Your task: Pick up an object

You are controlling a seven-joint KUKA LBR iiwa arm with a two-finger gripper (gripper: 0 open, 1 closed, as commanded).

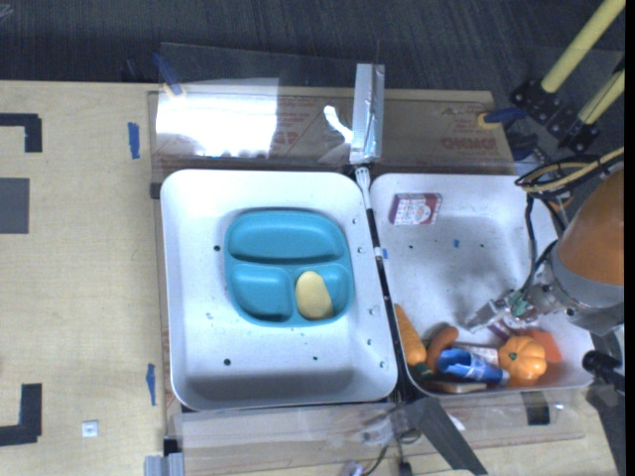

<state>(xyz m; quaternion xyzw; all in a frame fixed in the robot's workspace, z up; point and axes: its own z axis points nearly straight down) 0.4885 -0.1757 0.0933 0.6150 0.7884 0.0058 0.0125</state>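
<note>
My gripper [501,310] hangs low over the right bin [466,256], near its front right part, just above a small orange pumpkin [526,357]. Its fingers look slightly apart and nothing shows between them. Along that bin's front edge lie a carrot [410,337], a blue and white tube [468,366] and other small orange pieces. A small red and white packet [415,208] rests at the bin's back left.
The left bin [198,266] holds a blue divided tray [283,256] with a yellow lemon-like item [314,294] in its lower right compartment. A clear plastic panel [258,117] stands behind the bins. Yellow poles [585,38] are at the top right.
</note>
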